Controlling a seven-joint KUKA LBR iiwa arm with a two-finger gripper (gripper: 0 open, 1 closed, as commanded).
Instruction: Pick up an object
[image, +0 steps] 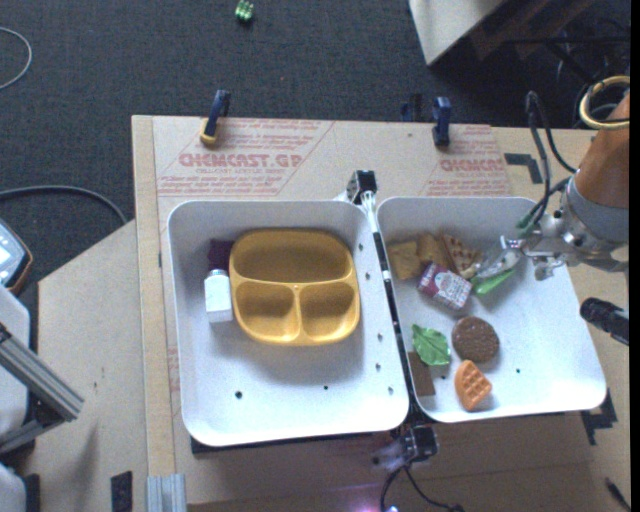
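My gripper (516, 250) hangs over the back right of the right bin (560, 350), reaching in from the right. Just below and left of it lies a green pod (496, 280), close to the gripper's tip; whether they touch is unclear. Nearby lie a maroon packet (445, 287), tan crackers (405, 257) and a checked waffle piece (461, 255). Toward the front of the bin are a green leaf (432, 345), a round brown patty (475, 340), an orange waffle (473, 385) and a dark brown bar (421, 377).
The left bin (200, 400) holds a yellow divided plate (295, 285), with a small white bottle (218, 296) and a dark purple item (221, 250) at its left. A ridge (385, 290) separates the bins. Black cables (540, 130) trail behind the arm.
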